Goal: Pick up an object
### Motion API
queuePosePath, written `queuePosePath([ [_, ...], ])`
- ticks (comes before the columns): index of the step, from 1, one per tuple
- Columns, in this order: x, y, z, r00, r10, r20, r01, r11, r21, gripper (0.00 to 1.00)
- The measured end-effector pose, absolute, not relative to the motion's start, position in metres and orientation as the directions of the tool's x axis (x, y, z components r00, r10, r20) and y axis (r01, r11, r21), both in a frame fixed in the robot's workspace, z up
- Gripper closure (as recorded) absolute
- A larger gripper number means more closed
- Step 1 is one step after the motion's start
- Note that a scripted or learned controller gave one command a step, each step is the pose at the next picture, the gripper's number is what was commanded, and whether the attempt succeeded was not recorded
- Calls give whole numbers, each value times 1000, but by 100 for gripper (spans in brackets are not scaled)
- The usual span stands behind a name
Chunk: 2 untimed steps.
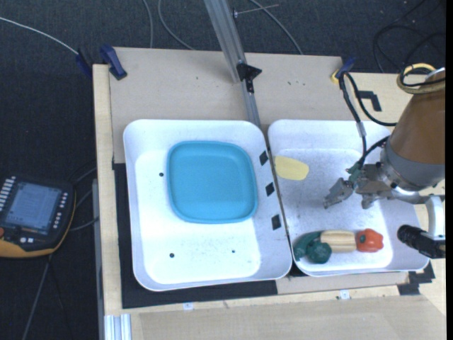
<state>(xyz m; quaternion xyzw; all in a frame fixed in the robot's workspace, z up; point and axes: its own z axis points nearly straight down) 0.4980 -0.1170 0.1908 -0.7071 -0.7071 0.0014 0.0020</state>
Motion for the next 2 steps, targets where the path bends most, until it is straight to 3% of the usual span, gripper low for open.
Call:
queuePosePath([
  [2, 496, -125, 94, 0, 1000, 1, 1000, 0, -3, 0],
])
